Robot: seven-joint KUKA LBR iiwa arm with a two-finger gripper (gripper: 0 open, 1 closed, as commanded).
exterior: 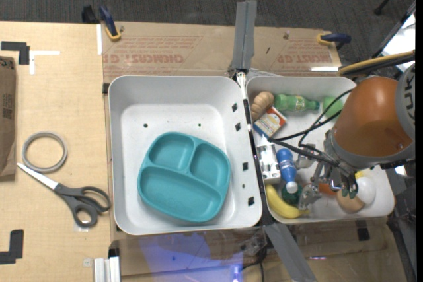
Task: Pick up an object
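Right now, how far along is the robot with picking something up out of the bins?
Nothing looks lifted yet. The banana, blue bottle and green bottle lie in the right bin. In hand: the gripper is down among the items at that bin's near side, its grasp unclear. Left: securing one object and raising it.

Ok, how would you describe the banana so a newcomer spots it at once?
Go to the right bin, the one the arm reaches into. At its front-left corner lies the banana, beside the blue bottle. It is the single yellow, curved thing there.

Grey arm (370,119) reaching from right, gripper (324,188) pointing down
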